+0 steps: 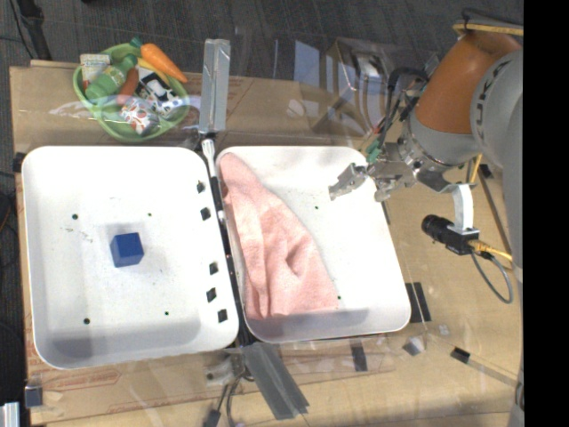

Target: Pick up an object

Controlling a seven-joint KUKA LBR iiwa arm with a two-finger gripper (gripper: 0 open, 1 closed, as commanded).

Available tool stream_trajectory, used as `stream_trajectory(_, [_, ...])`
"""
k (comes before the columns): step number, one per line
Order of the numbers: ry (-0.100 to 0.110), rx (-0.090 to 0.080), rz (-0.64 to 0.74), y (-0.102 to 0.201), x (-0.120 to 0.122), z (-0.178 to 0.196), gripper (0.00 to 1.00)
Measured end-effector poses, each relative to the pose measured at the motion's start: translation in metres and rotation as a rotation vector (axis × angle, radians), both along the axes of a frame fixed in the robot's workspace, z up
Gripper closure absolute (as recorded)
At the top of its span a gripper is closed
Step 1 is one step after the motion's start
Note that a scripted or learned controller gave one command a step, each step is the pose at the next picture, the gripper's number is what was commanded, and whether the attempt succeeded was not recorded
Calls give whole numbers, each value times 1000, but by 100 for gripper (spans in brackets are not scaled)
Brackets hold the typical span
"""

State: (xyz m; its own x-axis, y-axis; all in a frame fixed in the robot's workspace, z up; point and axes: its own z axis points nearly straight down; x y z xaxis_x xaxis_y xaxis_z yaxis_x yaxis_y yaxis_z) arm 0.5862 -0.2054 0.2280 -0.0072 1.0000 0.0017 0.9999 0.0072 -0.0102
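Grey arm [498, 87] — orange band, dark cables.

Two shallow white plastic bins sit side by side on the brown counter [284, 105]. The left bin [53, 318] holds a small blue cube [127, 248] lying a little left of its middle. In the right bin [373, 278] a crumpled pink cloth towel [271, 247] runs along the left wall from far to near. The grey arm's hand [348, 181] hangs over the right bin's far right corner, apart from the towel. Beyond the left bin, a green bowl [120, 130] holds toy items, including an orange carrot [160, 60].
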Motion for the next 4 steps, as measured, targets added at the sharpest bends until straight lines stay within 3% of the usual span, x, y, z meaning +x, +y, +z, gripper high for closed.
stream_trajectory(1, [2,0,40,54,0,-104,0])
stream_trajectory(2, [-6,2,172,46,-26,-138,0])
stream_trajectory(3, [-5,1,219,61,10,-139,0])
stream_trajectory(4, [-4,0,218,104,44,-139,0])
